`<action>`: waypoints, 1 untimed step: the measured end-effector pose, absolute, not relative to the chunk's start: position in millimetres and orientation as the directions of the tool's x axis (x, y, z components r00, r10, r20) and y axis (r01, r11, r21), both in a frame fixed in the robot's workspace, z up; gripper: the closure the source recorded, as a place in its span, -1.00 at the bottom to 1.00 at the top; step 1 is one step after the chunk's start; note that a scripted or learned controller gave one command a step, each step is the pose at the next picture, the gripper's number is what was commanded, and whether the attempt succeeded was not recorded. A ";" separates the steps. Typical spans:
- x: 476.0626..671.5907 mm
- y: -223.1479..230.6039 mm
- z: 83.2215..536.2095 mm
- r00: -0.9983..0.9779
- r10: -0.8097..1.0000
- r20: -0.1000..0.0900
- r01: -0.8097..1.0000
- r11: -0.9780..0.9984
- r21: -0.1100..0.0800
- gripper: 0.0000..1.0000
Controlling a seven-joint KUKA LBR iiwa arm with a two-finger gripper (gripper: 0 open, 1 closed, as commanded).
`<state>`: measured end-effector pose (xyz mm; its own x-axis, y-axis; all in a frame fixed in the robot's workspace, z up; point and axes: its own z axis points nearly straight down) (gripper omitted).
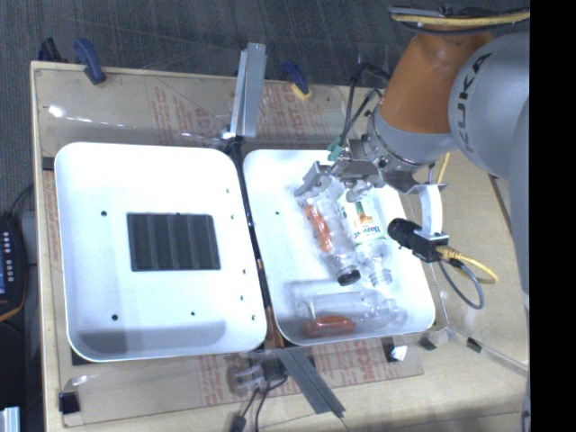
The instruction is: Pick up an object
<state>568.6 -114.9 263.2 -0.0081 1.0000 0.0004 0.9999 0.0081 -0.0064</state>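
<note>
The gripper (346,174) is positioned over the far half of the right bin (270,241); whether it is spread or pressed together cannot be told. Just beneath it a clear bottle with orange contents (324,228) is laid flat, its long axis running from the far edge toward the near edge. A second clear bottle (346,313) is laid along the near edge, its axis parallel to that edge. A dark ribbed panel (174,241) is seen at the centre of the left bin (90,187).
</note>
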 end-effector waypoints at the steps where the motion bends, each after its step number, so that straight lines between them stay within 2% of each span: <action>1: 581.5 -168.0 139.5 -0.025 1.000 0.000 1.000 0.025 -0.006 -1.00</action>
<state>581.5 -168.0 139.5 -0.0250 0.9997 -0.0001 0.9997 0.0250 -0.0058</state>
